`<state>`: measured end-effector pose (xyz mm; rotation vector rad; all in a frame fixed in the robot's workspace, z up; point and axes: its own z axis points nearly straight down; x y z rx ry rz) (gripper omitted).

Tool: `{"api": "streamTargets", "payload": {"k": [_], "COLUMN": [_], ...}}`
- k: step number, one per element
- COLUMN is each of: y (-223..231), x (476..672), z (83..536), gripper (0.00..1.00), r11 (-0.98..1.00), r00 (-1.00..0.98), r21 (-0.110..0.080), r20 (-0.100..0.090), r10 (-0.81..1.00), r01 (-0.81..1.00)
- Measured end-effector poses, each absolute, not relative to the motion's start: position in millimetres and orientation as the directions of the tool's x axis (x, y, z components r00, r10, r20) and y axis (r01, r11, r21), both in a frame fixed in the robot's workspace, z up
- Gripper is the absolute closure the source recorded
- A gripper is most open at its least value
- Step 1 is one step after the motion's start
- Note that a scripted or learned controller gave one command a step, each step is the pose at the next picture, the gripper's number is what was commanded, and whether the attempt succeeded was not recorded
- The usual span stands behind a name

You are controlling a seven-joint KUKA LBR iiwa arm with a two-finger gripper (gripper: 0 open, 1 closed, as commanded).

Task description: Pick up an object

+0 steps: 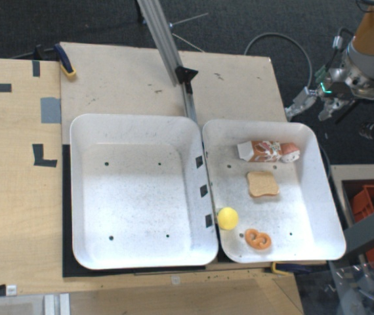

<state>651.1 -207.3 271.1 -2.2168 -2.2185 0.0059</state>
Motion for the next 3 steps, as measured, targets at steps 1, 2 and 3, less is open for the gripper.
{"api": "streamTargets", "payload": {"k": [1,2,3], "y": [-207.2,-197.0,-190.8], "x": [651.9,651.6,659.0], "z": [274.6,216.7,164.2], "gripper": [0.0,0.0,0.0], "r11": [0.002,0.002,0.002], "r00": [-0.002,-0.002,-0.002], "r21": [-0.002,-0.006,-0.006], "r20": [-0.001,0.0,0.0], "r10": [1.0,1.0,1.0], "r01": [1.0,1.0,1.0]}}
